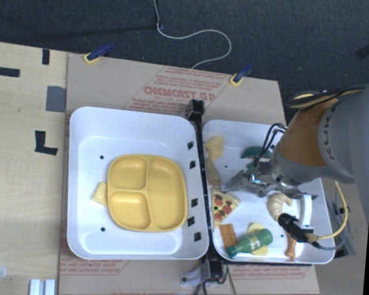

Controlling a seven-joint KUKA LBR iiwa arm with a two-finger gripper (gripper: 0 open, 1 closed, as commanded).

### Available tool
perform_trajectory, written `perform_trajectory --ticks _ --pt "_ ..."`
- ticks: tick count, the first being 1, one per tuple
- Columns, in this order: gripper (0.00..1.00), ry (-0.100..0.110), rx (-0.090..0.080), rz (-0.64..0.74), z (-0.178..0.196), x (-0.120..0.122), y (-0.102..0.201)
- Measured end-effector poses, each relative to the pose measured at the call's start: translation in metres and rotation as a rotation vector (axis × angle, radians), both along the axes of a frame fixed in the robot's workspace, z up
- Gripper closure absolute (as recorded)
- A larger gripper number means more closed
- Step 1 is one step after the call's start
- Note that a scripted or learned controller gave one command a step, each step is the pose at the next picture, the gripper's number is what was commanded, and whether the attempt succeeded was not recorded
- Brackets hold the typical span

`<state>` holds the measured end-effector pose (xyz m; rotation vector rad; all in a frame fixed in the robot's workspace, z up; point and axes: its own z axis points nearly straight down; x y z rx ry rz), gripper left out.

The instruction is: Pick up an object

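Note:
My gripper [254, 177] is low inside the right bin [324, 209], near its middle, with the orange-banded wrist [305, 139] above it. A toy pizza slice [223, 206] lies just below and left of it. A cream rounded piece [276, 203] sits right beside it on the lower right. A dark green item [254, 152] lies just above the gripper. A green bottle [252, 241] lies on its side at the bin's front, next to a brown block [227, 233]. A pale yellow piece [214, 146] rests at the bin's upper left.
The left bin [88, 134] holds a yellow divided plate [147, 192] with a pale yellow wedge [98, 194] at its left side. A black divider [198, 171] separates the bins. An orange and white stick [291, 248] lies at the right bin's front right corner.

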<state>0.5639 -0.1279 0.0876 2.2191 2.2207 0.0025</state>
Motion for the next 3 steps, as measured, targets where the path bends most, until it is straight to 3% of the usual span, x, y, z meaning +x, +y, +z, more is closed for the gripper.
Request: perform_trajectory --ticks 1,3 --pt "1.00 -0.008 0.002 0.001 0.012 0.002 0.002" --pt "1.00 0.000 0.000 0.001 0.114 -0.009 0.002"
